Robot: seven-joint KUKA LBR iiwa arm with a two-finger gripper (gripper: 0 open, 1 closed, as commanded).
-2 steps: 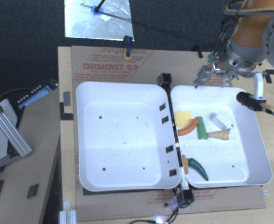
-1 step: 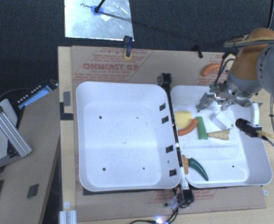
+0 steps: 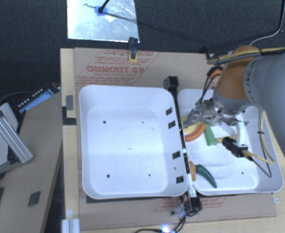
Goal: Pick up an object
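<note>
Bench (image 3: pixel 113 64) carries left bin (image 3: pixel 128 144) and right bin (image 3: pixel 249 176); I see gripper (image 3: pixel 200 122) low in the right bin over orange piece (image 3: pixel 193 134) and green stick (image 3: pixel 210 137), both lying near its left wall, probably lined up to grab one; grip state I cannot tell.

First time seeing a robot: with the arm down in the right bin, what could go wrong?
The gripper hangs over an orange piece and a green stick lying together, so it may catch both or knock them aside. They sit near the wall of the bin, which may crowd it.
</note>
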